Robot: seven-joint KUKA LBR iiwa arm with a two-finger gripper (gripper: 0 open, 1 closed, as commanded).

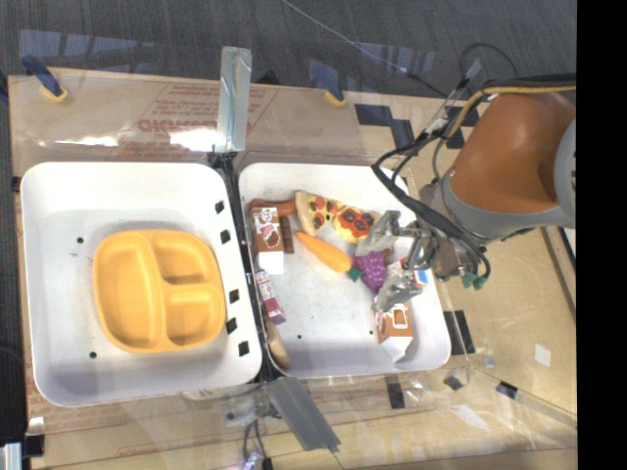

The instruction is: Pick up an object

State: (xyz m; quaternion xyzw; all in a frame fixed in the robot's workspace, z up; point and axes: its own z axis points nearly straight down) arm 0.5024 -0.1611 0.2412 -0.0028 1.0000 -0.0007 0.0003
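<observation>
Gripper [390, 262] low over right side of right bin [323, 355], fingers spread apart, nothing clearly between them. Purple grape bunch [371, 267] just left of fingers, possibly touching; contact hard to judge. Carrot [325, 251] at bin centre, long axis diagonal, tip pointing upper left of frame. Pizza slice [337, 216] above it. Small carton [394, 325] below gripper. Yellow divided tray [157, 289] in left bin [59, 380].

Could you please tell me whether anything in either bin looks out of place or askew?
Mostly jumble: the small carton tilts against the right bin's lower corner, and a packet lies along the divider wall. The yellow tray sits flat.
</observation>
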